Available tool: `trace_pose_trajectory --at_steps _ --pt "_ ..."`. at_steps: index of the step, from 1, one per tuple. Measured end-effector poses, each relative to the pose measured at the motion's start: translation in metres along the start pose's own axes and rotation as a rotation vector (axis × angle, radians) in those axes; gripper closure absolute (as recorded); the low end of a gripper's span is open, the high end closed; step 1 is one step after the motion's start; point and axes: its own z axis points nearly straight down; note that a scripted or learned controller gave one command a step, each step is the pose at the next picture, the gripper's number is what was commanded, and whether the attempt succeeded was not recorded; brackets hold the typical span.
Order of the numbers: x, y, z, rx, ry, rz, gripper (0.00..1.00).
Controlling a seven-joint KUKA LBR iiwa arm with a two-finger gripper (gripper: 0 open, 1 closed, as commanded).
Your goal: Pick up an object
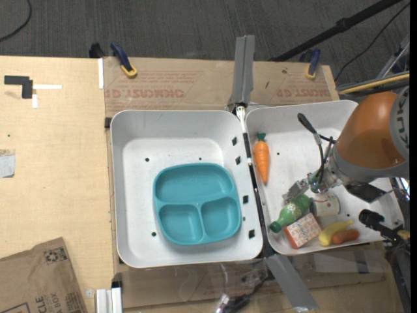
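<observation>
Reaching in from your right, the arm (371, 135) sets its gripper (316, 185) (finger spread impossible to tell) low in the right bin (287, 119), just above the green bottle (291, 212), near the carrot (261, 160).

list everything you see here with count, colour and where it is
bins: 2, white, side by side on the bench
tray: 1, teal, three compartments, in the left bin
carrot: 1, orange with green top, right bin by the divider
bottle: 1, green, lying in the right bin
carton: 1, red and white, right bin near the front edge
banana: 1, yellow, right of the carton
sausage: 1, reddish, beside the banana
clamps: 2, blue and yellow, at the back of the cardboard sheet
cardboard box: 1, brown, bottom left
arm: 1, grey and orange, over the right bin
gripper: 1, metallic, just above the bottle
</observation>
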Motion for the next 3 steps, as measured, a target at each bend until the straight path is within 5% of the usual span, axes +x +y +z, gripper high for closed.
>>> trace_pose_trajectory --at_steps 1,2,3 --pt "0.019 -0.02 -0.001 -0.008 -0.009 -0.01 0.0" --pt "-0.017 0.041 0.004 0.013 0.011 -0.004 0.0" --pt "0.001 0.005 0.002 0.005 0.004 -0.083 0.0"
